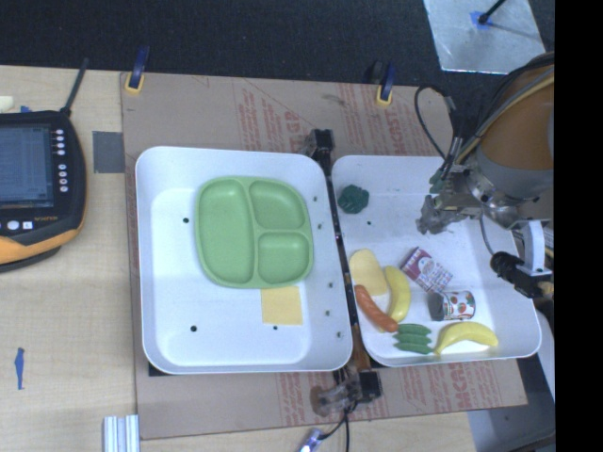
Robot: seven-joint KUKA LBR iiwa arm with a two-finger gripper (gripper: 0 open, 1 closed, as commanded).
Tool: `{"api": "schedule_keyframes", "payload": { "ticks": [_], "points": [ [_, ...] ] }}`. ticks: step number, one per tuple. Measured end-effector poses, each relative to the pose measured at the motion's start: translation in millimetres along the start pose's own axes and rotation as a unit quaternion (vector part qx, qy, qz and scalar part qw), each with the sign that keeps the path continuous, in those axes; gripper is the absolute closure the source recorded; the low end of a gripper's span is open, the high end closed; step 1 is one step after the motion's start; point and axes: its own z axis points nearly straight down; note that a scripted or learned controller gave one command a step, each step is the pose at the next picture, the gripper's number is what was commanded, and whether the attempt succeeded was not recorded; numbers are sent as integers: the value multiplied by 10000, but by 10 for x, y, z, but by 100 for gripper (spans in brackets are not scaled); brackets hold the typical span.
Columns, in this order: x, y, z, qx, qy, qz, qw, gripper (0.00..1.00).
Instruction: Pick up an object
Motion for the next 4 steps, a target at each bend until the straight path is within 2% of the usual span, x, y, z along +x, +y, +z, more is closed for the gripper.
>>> {"api": "schedule_keyframes", "payload": {
  "ticks": [1, 2, 3, 4],
  "points": [
    [-835, 286, 465, -17, -6, 8, 10000, 0],
    [-881, 857, 906, -18, 1, -5, 10000, 0],
    [-892, 855, -418, -34, -5, -4, 10000, 0],
    [-620, -150, 837, 3, 2, -10, 10000, 0]
  ]
}}
